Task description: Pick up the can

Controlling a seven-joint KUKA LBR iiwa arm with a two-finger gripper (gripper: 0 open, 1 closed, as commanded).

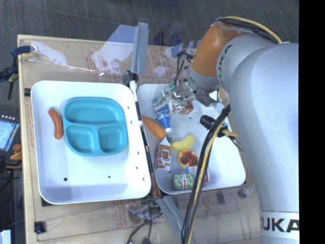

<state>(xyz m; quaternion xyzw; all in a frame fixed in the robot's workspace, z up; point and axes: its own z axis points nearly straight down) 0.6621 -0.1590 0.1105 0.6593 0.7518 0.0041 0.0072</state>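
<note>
The can, with a green label, lies on its side near the front edge of the right bin. My gripper hangs under the orange wrist band over the far end of that bin, above a brown and white packet and a blue and white bottle. It is well away from the can, with several items between them. The arm's grey body covers the bin's right side.
An orange carrot, a yellow banana, a brown carton and a red and yellow packet crowd the right bin. The left bin holds a blue divided tray and a sausage. A black cable crosses the right bin.
</note>
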